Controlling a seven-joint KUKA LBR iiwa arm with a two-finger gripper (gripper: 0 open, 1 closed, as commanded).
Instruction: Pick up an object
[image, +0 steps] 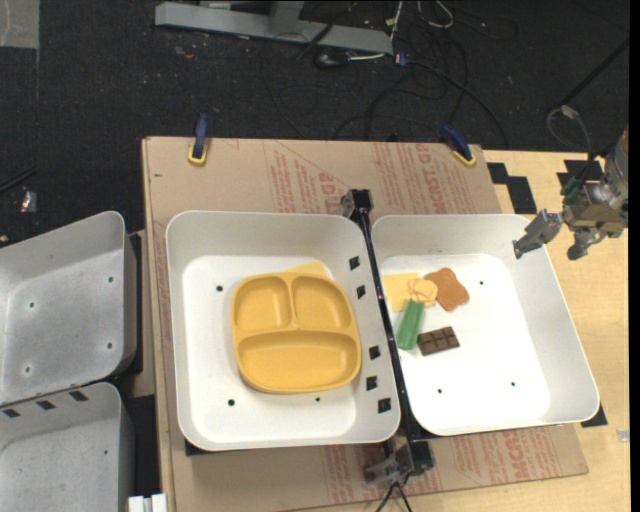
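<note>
End effector (556, 236) at right bin's (560, 330) far right rim, fingers spread apart, holding nothing. Green stick (409, 323) in right bin near divider, long axis running near-to-far, tilted slightly. Brown bar (438, 341) just beside it. Yellow tray (296, 334) in left bin (200, 300).

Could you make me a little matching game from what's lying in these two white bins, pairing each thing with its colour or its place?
Things:
1. divided tray
2. stick-shaped piece
3. small flat bar
4. robot's hand

Descriptions:
A. dark brown, in the right bin
B. yellow, in the left bin
C. over the right bin's far right rim
D. green, near the divider between the bins

Pairs: 1-B, 2-D, 3-A, 4-C
</note>
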